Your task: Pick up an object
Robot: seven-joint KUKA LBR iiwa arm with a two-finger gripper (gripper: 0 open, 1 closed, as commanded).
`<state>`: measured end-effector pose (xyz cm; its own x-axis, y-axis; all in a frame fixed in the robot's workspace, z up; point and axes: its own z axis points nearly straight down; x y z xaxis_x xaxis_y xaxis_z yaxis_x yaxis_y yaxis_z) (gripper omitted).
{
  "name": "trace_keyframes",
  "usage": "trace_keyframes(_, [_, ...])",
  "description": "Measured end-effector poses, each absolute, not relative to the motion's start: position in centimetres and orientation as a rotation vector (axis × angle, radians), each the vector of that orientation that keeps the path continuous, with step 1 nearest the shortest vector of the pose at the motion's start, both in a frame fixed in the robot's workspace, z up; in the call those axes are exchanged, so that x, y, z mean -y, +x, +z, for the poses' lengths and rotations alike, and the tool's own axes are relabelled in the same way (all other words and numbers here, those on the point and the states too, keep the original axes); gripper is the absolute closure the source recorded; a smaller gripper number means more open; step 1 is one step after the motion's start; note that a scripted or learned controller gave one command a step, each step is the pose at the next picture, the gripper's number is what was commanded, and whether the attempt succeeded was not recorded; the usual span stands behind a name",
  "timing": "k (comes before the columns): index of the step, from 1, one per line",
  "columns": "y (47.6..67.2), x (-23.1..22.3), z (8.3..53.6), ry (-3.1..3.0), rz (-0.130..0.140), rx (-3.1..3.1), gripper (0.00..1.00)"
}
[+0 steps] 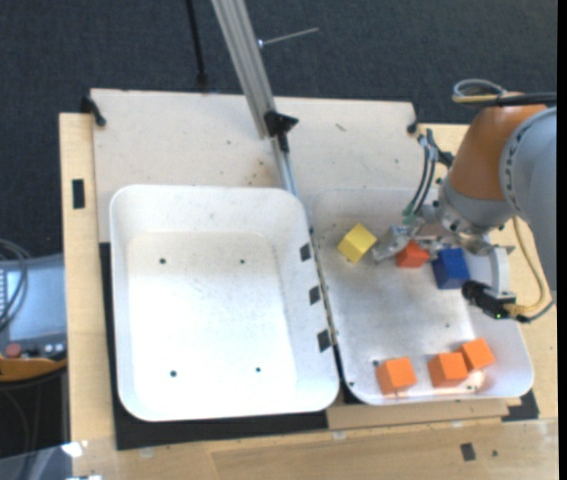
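Note:
In the right bin (418,313) lie several blocks. A yellow cube (357,243) sits near the bin's upper left. A red block (414,256) and a blue block (450,268) lie close together just right of it. My gripper (400,245) hangs low over the bin, between the yellow cube and the red block, right against the red block's left side. The wrist and arm cover the area above the red and blue blocks. Whether the red block is gripped is unclear.
Three orange blocks (396,374) (448,368) (478,354) line the right bin's near edge. The left bin (213,298) lies beside it. A slanted aluminium post (248,58) rises from between the bins at the back. Cables hang from the arm at the right.

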<state>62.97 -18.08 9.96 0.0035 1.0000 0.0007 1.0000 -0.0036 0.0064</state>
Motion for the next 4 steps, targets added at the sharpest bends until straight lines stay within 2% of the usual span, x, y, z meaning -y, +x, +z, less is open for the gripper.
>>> trace_keyframes(1, [63.0,18.1,11.1,2.222,0.01,-2.212,1.0])
trace_keyframes(2, [62.8,17.8,17.4,2.214,0.007,-2.22,1.0])
trace_keyframes(4, [63.5,18.0,26.6,2.213,0.006,-2.223,1.0])
